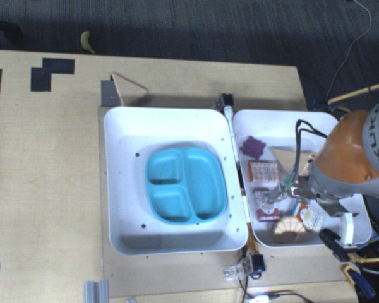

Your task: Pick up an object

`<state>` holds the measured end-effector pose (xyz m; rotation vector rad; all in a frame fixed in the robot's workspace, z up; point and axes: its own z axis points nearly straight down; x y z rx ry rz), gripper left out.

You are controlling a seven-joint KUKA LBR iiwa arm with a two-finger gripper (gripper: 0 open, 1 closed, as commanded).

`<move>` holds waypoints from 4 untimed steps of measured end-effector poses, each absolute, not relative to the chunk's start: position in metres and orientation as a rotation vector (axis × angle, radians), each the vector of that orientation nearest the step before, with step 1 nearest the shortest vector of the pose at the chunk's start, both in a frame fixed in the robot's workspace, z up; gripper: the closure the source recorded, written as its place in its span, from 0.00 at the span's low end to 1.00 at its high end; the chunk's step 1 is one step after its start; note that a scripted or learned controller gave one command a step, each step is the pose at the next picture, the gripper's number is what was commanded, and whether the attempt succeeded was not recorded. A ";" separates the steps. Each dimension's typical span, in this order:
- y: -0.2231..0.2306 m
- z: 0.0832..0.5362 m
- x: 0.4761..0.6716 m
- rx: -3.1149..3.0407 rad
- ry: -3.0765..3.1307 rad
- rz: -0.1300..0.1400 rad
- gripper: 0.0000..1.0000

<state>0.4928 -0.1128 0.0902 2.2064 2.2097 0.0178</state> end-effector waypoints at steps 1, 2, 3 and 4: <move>-0.111 0.103 0.496 2.204 2.212 0.028 1.00; 0.010 0.256 0.527 2.214 2.227 0.008 1.00; 0.009 0.255 0.526 2.214 2.227 0.004 0.00; -0.053 0.184 0.505 2.217 2.224 0.000 0.00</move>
